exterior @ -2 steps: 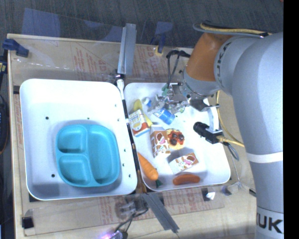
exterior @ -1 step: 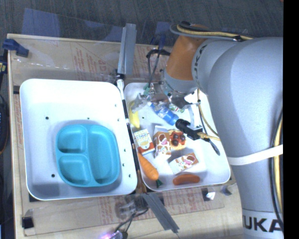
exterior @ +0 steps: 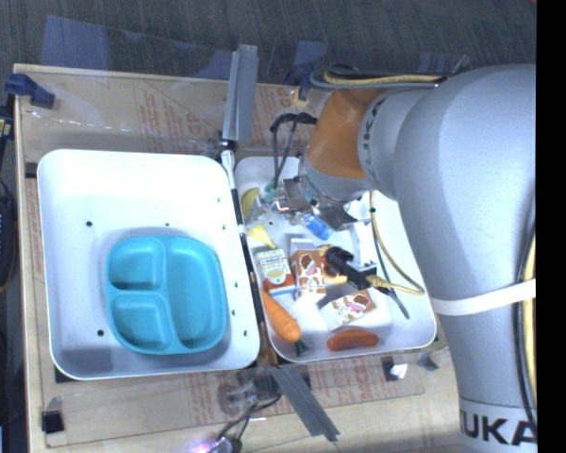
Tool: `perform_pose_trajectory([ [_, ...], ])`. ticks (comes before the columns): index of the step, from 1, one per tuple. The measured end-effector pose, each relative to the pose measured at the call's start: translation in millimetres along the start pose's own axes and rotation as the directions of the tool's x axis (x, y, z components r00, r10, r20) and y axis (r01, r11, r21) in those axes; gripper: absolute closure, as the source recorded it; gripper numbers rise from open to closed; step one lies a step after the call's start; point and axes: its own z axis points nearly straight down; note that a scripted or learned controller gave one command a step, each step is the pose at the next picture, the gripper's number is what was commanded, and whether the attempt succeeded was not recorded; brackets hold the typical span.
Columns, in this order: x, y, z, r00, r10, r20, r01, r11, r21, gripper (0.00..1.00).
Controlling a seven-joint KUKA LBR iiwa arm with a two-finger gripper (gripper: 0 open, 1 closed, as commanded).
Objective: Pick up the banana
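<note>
**At the right bin's far left corner, a half-hidden banana**

Against the far left corner of the right bin (exterior: 410, 325) lies the banana (exterior: 251, 199). Just a short yellow curve of it shows, beside the wall shared with the left bin (exterior: 75, 206). The gripper (exterior: 285, 196) hangs close beside it, tucked under the orange-banded wrist. How far open it is cannot be told, nor whether it touches the fruit. The grey arm (exterior: 453, 177) covers the bin's right edge. A small blue item (exterior: 317, 225) below the wrist is too blurred to name. Nearer in the same bin lie a yellow-labelled carton (exterior: 270, 264), two brown-and-white packets (exterior: 309, 270) (exterior: 351, 308), a carrot (exterior: 283, 319) along the left wall and a sausage (exterior: 352, 340) at the near edge. In the left bin sits a blue divided tray (exterior: 165, 291), toward its near edge
</note>
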Motion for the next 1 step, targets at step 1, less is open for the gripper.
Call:
perform_pose_trajectory([
  [1, 5.1, -1.4, -7.3, 1.000, -0.009, -0.010, 0.010, 1.000, 0.014, 1.00],
])
